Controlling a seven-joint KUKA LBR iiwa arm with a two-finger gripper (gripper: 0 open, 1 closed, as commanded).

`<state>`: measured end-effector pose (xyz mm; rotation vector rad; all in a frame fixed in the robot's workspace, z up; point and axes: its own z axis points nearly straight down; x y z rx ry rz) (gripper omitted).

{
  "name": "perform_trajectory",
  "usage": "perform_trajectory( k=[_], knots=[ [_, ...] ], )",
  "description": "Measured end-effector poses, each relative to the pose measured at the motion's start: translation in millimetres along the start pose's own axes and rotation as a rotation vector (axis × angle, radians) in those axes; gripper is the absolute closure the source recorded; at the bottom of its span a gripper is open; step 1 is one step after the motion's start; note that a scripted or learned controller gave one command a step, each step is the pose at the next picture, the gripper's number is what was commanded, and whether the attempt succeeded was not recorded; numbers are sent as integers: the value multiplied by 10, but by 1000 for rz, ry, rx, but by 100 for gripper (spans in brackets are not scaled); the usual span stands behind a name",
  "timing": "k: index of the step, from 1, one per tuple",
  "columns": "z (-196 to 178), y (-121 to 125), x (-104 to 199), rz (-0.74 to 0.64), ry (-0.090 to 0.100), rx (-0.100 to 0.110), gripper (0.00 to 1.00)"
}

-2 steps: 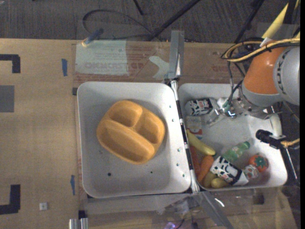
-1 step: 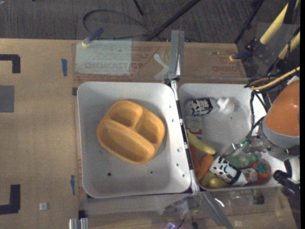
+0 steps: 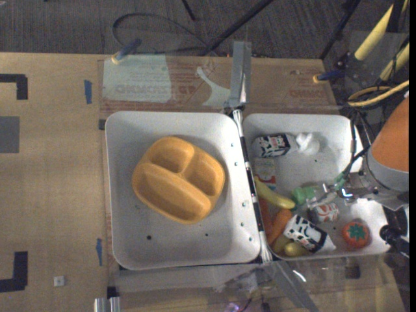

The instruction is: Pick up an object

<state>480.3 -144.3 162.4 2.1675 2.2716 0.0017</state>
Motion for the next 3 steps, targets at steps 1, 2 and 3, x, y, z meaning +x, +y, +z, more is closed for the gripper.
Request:
perform_trajectory(
  k=[1,2,3],
  knots=[
    [756,311,349,-2,-1,-5,0],
    [-231,1033,630,-198,0,-1,0],
    [628,849,349,-134,-4,-13,0]
  ],
)
